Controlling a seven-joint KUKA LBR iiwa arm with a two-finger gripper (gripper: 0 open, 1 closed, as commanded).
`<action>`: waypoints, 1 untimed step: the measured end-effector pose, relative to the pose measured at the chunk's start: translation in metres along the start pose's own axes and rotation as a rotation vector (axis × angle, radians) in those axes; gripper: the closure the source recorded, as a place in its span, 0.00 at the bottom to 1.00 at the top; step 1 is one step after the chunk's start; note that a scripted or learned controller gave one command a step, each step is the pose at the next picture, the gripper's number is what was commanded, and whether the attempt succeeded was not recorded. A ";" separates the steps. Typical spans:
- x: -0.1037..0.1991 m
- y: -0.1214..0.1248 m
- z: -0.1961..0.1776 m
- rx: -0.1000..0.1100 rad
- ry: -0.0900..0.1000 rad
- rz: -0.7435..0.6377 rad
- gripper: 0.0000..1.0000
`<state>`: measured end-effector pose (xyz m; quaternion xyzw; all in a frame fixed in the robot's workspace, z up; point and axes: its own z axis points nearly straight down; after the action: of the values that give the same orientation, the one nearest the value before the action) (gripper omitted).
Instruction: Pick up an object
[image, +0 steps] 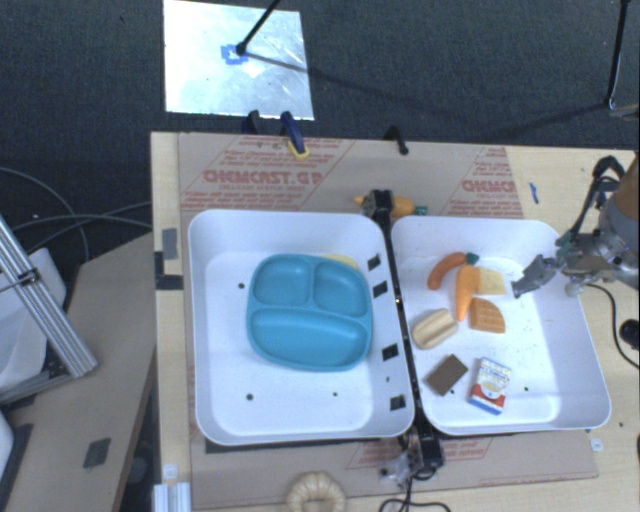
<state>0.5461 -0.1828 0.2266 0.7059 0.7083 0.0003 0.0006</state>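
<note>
Jaws state cannot be determined; the gripper (530, 278) is hovering at the right bin's (590, 395) right edge, grasping nothing visible.

Left bin (215, 300): a blue divided plate (310, 310) is lying flat at centre, with something yellow peeking from behind its far rim.

Right bin: candidate items are sitting clustered left of centre, presumably so the arm reaching from the right can approach them. A sausage (447, 269), a carrot (466, 291), a pale cheese slice (491, 280) and an orange wedge (487, 317) are touching or nearly so; a bread roll (434, 327) is lying just below. A brown block (447, 375) and a small carton (490, 385) are sitting nearer the front wall. The cheese slice is lying nearest the gripper, making it the likeliest target.
</note>
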 end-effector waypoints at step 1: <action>-0.001 0.002 0.042 0.003 0.001 0.002 0.00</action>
<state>0.5482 -0.1833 0.1846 0.7066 0.7077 -0.0005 -0.0009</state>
